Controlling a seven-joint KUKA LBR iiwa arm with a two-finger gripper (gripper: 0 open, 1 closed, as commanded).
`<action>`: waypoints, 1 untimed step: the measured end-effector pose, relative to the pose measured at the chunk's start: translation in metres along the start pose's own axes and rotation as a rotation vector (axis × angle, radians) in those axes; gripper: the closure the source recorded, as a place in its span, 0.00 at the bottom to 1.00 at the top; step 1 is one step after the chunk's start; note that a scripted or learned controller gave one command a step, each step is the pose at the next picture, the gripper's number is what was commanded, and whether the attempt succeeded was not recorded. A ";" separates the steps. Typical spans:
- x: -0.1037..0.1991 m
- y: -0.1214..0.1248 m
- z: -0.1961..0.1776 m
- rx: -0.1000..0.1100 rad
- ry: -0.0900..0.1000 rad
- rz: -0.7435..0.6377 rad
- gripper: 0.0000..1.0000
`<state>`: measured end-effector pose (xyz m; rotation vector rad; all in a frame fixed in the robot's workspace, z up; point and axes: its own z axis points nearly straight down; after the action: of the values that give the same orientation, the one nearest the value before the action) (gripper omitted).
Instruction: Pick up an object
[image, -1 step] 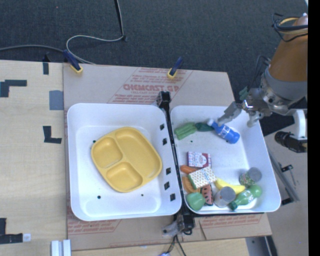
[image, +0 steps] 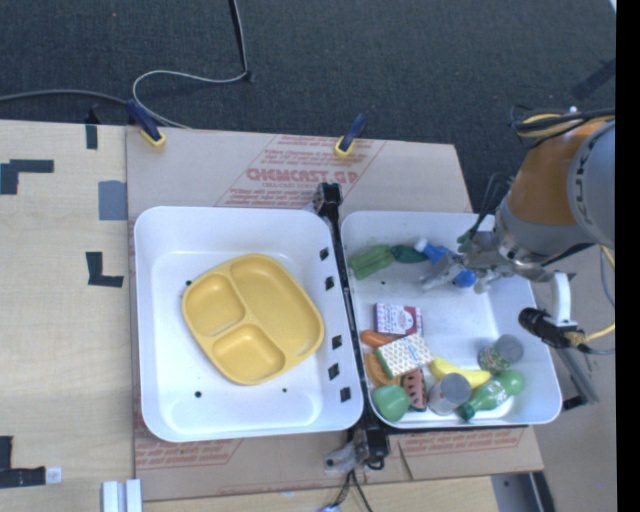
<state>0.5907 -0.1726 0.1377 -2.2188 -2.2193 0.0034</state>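
Two white bins: left bin (image: 150, 330) holds one yellow divided tray (image: 252, 317); right bin (image: 530, 300) about ten small items. Gripper (image: 455, 268) finger state indeterminate.

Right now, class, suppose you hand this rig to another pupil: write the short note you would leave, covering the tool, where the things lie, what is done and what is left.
Tool: low in the right bin, near its upper rim, by a small blue item. I cannot tell if it grips anything.
Things: green pieces lie just left of the tool. The red box, checked pack, grey can and other toys crowd the bin's lower part.
Left bin: holds the yellow tray.
Done: nothing visibly lifted.
Left: grasp one thing and raise it.
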 end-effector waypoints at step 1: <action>-0.010 0.042 0.051 -0.007 -0.001 -0.003 0.00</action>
<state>0.6320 -0.1828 0.0866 -2.2203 -2.2266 -0.0034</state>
